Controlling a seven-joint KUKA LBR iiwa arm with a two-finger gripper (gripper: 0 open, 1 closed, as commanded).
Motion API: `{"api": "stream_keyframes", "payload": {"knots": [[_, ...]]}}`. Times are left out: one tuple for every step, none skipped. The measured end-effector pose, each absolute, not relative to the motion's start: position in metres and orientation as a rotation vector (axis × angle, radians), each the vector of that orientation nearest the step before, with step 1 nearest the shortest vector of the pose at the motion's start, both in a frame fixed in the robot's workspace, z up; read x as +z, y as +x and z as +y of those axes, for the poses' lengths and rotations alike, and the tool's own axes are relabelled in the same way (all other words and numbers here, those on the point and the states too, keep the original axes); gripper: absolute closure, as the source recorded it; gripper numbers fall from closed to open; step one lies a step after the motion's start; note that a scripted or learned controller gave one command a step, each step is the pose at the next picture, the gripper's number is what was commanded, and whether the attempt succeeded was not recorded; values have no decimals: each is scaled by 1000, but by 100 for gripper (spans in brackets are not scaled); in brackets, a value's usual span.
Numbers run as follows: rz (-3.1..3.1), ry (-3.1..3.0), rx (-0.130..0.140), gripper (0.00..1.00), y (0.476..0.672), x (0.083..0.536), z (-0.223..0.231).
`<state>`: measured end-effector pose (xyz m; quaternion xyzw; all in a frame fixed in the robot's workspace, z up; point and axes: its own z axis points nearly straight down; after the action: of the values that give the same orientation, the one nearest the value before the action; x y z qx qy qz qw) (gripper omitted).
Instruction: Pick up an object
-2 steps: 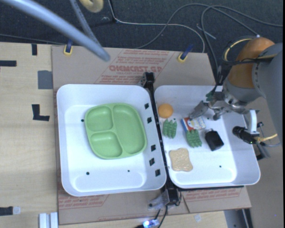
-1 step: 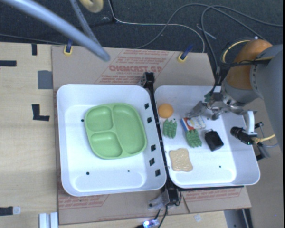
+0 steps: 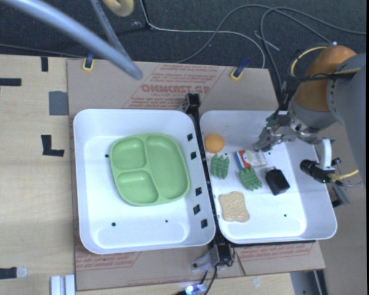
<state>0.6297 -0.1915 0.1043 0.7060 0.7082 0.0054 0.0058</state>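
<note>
Several small objects lie in the right bin (image 3: 307,223). An orange ball (image 3: 214,143) sits at its far left, with a green ridged piece (image 3: 220,165) just below it. A red, white and blue packet (image 3: 246,159) lies in the middle, beside another green piece (image 3: 250,179) and a black block (image 3: 277,181). A tan bread slice (image 3: 234,206) lies toward the front. My gripper (image 3: 264,141) hangs low over the bin's far right part, just right of the packet and above the black block. Nothing shows in its grasp.
The left bin (image 3: 92,226) holds a green divided plate (image 3: 149,168). A black divider strip (image 3: 200,165) runs between the bins. The grey arm with its orange band (image 3: 323,72) comes in from the right. Cables trail across the dark floor behind the bench.
</note>
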Motion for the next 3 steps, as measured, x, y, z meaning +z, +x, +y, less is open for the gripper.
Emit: {"api": "stream_keyframes", "payload": {"knots": [[2220, 2216, 4, 100, 627, 167, -189], [2220, 2218, 2, 100, 621, 214, -190], [2221, 2219, 1, 100, 621, 229, -190]]}}
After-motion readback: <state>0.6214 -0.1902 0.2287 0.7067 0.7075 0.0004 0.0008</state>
